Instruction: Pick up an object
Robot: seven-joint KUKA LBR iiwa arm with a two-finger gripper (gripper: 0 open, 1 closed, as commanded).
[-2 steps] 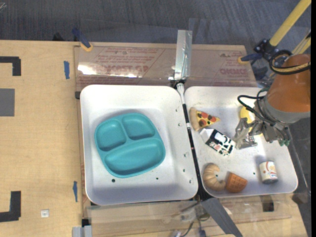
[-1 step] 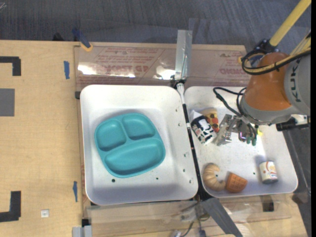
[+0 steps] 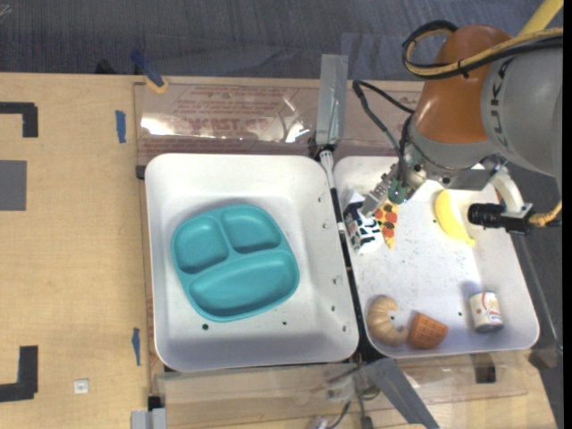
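Hanging over the back left corner of the right bin (image 3: 523, 311), the end effector (image 3: 391, 195) sits just above a small cluster of things: a black-and-white patterned block (image 3: 362, 226) and some orange-red bits (image 3: 387, 217) beside it. From where I stand I cannot tell how its tips are set; they blur into the clutter, and nothing is plainly clamped there.

That patterned block looks like the likeliest target. I judge it light and stiff, with flat faces that suit a pinch across its short width, though it lies close against the bin wall, which leaves little room on that side.

Elsewhere in the bin lie a yellow banana (image 3: 452, 216) near the arm, a small white can (image 3: 485, 311) at the front right, and a tan croissant-like piece (image 3: 384, 318) touching an orange cone-shaped piece (image 3: 427, 329) at the front. The banana seems smooth and curved, best taken across its middle; the can may roll.

The left bin (image 3: 170, 186) holds a teal divided plate (image 3: 236, 259), broad and flat, awkward to pinch except at its rim.
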